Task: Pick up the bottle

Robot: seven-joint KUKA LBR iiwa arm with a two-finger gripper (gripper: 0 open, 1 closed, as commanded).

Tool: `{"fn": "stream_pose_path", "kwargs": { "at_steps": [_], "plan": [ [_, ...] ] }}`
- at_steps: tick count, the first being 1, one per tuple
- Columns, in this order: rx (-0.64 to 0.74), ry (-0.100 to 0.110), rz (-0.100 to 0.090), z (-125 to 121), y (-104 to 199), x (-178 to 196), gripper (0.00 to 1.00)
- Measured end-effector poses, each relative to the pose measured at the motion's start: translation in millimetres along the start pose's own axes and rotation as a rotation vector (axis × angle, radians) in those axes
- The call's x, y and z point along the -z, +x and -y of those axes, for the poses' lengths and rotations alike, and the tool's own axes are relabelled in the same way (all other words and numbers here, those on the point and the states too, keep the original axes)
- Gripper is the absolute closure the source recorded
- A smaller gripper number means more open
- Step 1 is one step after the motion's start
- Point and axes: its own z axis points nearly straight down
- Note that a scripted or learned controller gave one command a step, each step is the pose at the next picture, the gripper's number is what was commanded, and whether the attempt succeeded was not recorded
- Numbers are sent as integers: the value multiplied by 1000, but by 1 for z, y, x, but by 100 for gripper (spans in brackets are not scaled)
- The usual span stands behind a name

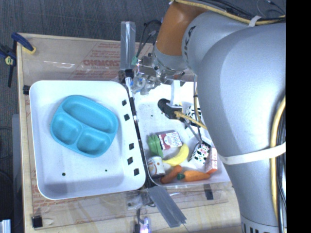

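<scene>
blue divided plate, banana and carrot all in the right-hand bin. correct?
Not quite. The blue divided plate lies in the left-hand bin, not the right-hand one. The banana and carrot are in the right-hand bin, as you said. The camera view shows this.

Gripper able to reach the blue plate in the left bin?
Probably yes. The blue plate lies alone, uncovered, in the left bin; the gripper hangs just beside that bin.
</scene>
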Motion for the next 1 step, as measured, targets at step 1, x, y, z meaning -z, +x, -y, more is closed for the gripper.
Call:
{"fn": "stream_pose_path", "kwargs": {
  "at_steps": [1],
  "plan": [
    [-144, 1, 1, 10, 57, -1, 100]
  ]
}}
